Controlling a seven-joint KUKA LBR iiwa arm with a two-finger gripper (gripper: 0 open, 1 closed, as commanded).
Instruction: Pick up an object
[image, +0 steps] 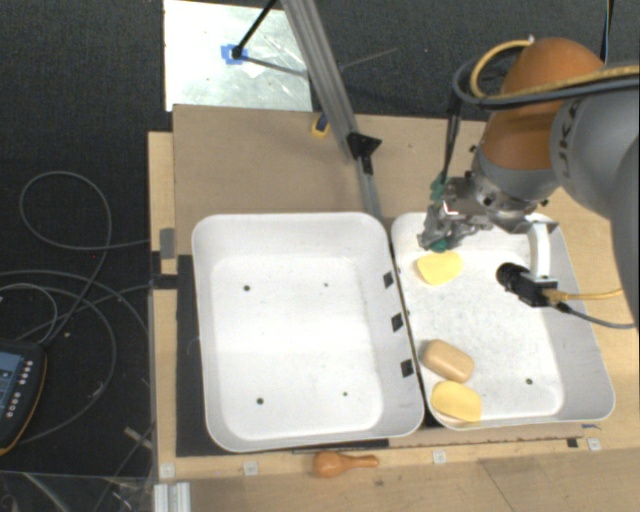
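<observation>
left shallow white bin (300, 330): floor open throughout. right white bin (570, 385): tan oval lump (447, 360) and two pale yellow pieces (440, 268) (457, 402) crowd left side; right floor open.

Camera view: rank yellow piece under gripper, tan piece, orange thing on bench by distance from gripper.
From the gripper:
1. Yellow piece, right bin's far end, just below it.
2. Tan piece, right bin's near left side.
3. Orange thing, on the bench outside the bins' near edge.

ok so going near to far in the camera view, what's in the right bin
yellow rounded block at the near rim -> tan oval piece -> pale yellow chunk with the tool just above it
</observation>
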